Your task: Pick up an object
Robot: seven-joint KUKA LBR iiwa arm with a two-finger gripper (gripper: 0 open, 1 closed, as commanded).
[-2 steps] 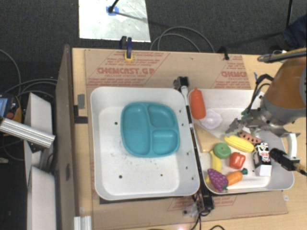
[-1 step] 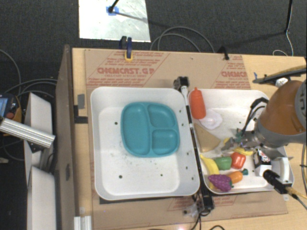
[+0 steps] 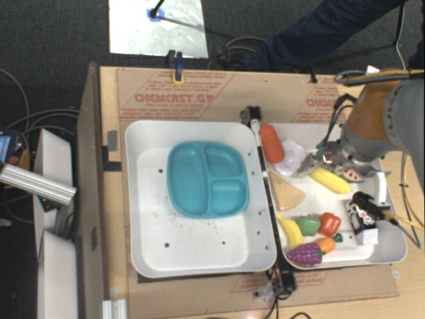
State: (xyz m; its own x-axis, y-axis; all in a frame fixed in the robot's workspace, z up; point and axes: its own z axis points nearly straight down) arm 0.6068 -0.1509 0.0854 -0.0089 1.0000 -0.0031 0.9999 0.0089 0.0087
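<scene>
gripper (image 3: 317, 163) low in right bin (image 3: 392, 244), just beside corn (image 3: 331, 179) | finger spread: cannot tell | corn lying flat among toy food, carrot (image 3: 271, 143) against divider | divided teal plate (image 3: 206, 179) alone in left bin (image 3: 143, 244) | likely lining up on corn

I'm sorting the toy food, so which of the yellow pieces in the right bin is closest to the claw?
The corn cob, lying right beside the claw. The banana sits much lower, beside the purple grapes.
</scene>
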